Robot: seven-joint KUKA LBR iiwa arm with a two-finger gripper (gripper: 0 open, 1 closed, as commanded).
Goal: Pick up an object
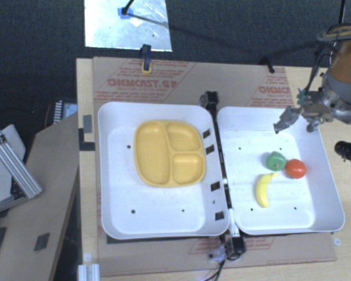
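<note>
White bins sit side by side on the desk (181,75). The left bin (114,174) carries a yellow tray (168,153) with three compartments, lying about at the bin's middle. The right bin (304,212) has three small things grouped toward its 3 o'clock side: a green ball (275,161), a red ball (295,168) touching it at its 4 o'clock, and a banana (262,189) just beside the green ball at its 7 o'clock, lying on the bin floor with its upper tip pointing toward the ball.

The hand (297,120) hangs over the right bin's 1 o'clock corner, well apart from the three things, at about 1 o'clock from the green ball. Its fingers are spread wide, one dark tip (282,123) reaching toward 9 o'clock, and nothing lies between them.
</note>
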